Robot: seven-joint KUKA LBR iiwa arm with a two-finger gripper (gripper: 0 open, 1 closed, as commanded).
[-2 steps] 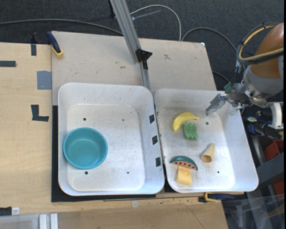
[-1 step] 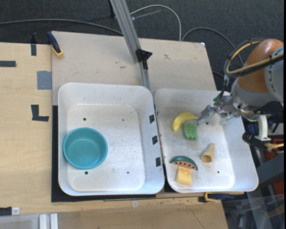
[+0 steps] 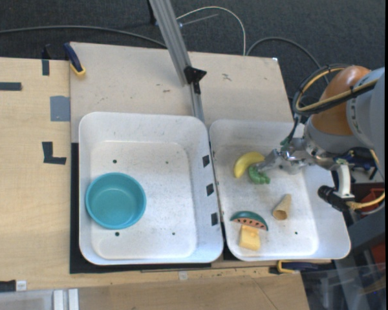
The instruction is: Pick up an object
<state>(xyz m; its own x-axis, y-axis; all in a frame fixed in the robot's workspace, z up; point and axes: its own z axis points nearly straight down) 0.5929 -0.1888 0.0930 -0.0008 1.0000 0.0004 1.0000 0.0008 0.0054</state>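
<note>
In the right bin [image 3: 310, 237] my gripper [image 3: 269, 165] reaches in from the right, low over the bin's upper middle. Its tip sits right beside a yellow banana [image 3: 246, 163] and directly above a small green object [image 3: 260, 177], close enough that it may be touching them. A tan ice-cream cone [image 3: 282, 206] lies below the gripper. A watermelon slice [image 3: 249, 220] and a yellow block [image 3: 249, 238] rest near the bin's front edge.
The left bin [image 3: 149, 134] holds a blue bowl [image 3: 116, 200] at its front left. A slanted grey pole [image 3: 174, 34] ends at the divide between the bins. Cables loop behind the right bin. Bare floor shows along the right bin's right side.
</note>
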